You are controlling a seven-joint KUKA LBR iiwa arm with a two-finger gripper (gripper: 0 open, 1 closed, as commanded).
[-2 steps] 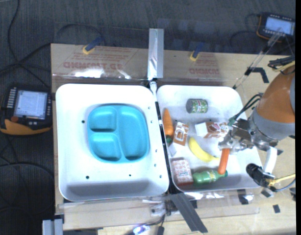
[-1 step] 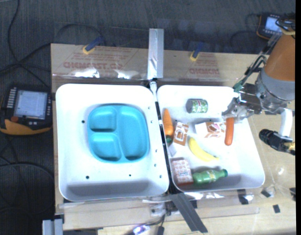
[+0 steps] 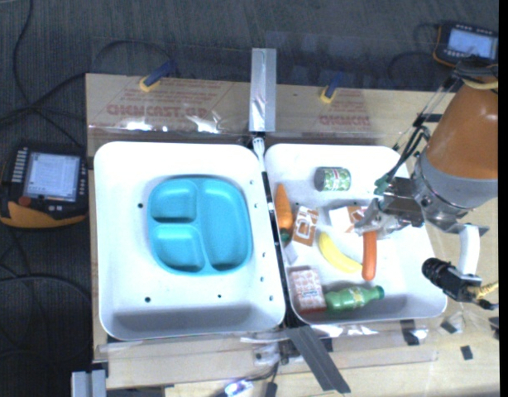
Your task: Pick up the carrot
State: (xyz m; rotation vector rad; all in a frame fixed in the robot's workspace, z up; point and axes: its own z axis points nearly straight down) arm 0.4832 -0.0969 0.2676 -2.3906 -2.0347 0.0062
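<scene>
An orange-red carrot points toward the front of the right bin, its upper end between the fingers of my gripper. The gripper is shut on that end, right of the bin's middle. I cannot tell whether the carrot is off the floor. A second orange carrot-like piece with a green end lies along the right bin's left wall, well left of the gripper.
Around the carrot lie a yellow banana, a green bottle, a green can and small packets. The left bin holds a blue compartment plate. A divider wall separates the bins.
</scene>
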